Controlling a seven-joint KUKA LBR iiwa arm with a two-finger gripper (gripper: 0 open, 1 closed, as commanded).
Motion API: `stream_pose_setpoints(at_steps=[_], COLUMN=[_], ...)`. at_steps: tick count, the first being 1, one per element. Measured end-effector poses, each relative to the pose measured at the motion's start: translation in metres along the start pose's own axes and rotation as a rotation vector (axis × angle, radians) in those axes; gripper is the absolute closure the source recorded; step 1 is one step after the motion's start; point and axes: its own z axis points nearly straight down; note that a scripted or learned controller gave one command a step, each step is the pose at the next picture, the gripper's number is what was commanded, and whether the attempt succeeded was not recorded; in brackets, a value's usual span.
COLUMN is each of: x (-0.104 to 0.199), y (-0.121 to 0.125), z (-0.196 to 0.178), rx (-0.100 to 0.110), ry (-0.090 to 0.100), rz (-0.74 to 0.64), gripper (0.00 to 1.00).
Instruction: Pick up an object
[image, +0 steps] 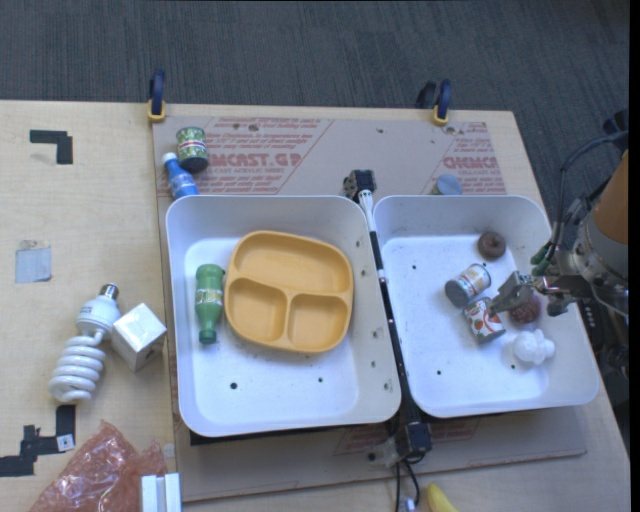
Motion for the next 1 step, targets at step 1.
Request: stream_pose_setpoints(at_steps=[1], x=[-0.001], y=[0.0582], z=[0.1493], rx=[0.001], ry=[0.0], rz=[0.002], gripper=[0.0])
